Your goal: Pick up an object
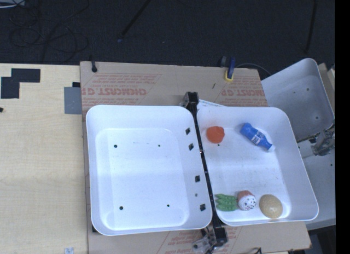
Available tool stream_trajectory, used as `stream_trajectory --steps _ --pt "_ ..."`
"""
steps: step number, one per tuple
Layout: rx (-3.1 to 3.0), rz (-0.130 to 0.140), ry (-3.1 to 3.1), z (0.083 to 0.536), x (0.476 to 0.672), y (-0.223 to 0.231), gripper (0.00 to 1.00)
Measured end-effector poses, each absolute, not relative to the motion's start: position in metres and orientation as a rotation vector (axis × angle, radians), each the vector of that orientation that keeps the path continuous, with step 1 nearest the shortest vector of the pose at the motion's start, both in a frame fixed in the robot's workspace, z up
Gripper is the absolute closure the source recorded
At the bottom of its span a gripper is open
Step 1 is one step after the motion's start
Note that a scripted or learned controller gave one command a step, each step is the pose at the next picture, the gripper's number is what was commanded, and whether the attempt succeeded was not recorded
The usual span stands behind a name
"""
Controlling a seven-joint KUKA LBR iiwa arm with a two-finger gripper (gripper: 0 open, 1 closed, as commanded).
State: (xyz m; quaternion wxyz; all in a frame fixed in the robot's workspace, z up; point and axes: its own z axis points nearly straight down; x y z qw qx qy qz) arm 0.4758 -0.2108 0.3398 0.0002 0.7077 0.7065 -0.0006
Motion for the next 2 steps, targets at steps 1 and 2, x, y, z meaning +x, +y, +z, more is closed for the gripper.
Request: stream_trajectory --steps 1,2 --pt "2.224 -0.003 2.222 0.328 0.476 -0.213 1.00" --pt "2.224 -0.003 2.222 0.310 0.476 -0.213 1.00"
